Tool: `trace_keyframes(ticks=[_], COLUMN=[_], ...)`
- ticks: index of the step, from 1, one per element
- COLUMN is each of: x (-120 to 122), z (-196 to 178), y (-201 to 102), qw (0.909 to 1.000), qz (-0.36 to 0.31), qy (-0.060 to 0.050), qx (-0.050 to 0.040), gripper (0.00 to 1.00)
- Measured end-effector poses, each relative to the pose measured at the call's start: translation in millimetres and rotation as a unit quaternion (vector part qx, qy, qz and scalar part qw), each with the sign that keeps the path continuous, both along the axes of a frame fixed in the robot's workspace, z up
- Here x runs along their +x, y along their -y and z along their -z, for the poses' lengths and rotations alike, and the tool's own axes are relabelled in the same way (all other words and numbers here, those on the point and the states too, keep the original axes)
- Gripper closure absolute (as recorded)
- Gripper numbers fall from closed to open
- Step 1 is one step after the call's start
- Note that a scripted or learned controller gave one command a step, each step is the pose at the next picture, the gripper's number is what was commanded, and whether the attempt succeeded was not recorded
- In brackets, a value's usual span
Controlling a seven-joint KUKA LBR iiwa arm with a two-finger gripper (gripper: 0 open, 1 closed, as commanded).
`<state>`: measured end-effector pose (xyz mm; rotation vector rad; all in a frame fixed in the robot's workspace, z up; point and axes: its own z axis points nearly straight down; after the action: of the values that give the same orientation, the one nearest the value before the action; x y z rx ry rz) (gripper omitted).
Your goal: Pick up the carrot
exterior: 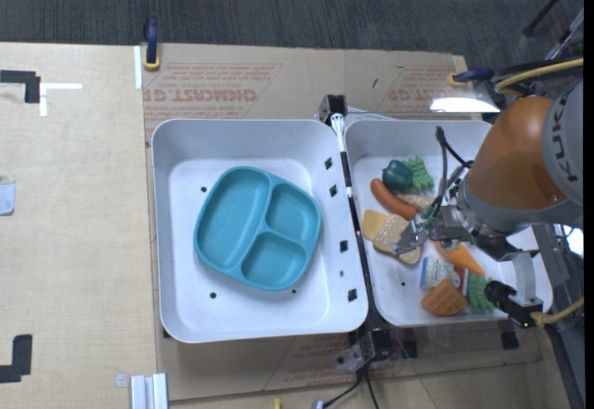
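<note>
Two white bins (167, 240), one carrot (461, 258)

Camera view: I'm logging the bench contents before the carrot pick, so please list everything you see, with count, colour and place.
bins: two, white, side by side on the bench
divided plate: one, teal, in the left bin
carrot: one, orange, right bin, just below the end effector
sausage: one, red-orange, right bin, upper left
broccoli: one, green, right bin, top
bread slice: one, tan, right bin, left side
croissant-like piece: one, orange-brown, right bin, bottom
clamps: two, blue and yellow, on the cardboard's top edge
arm: one, grey with orange band, from the right
end effector: one, dark, over the right bin
</note>
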<state>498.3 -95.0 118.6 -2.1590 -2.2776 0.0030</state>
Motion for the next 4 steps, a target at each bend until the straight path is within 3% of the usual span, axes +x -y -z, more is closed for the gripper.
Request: trace_keyframes(ticks=[1,2,3,4], x=[-20.5,36.5,27.0,-18.0], z=[27.8,27.5,2.5,25.0], y=[47.7,6.2,89.3,79.7], qw=[0.9998,0.9978,0.9999,0.9969], qz=[-0.022,0.067,0.016,0.078], qy=[0.0,0.0,0.002,0.005], qx=[0.0,-0.0007,-0.0015,-0.001], gripper=[0.0,0.0,0.0,0.0])
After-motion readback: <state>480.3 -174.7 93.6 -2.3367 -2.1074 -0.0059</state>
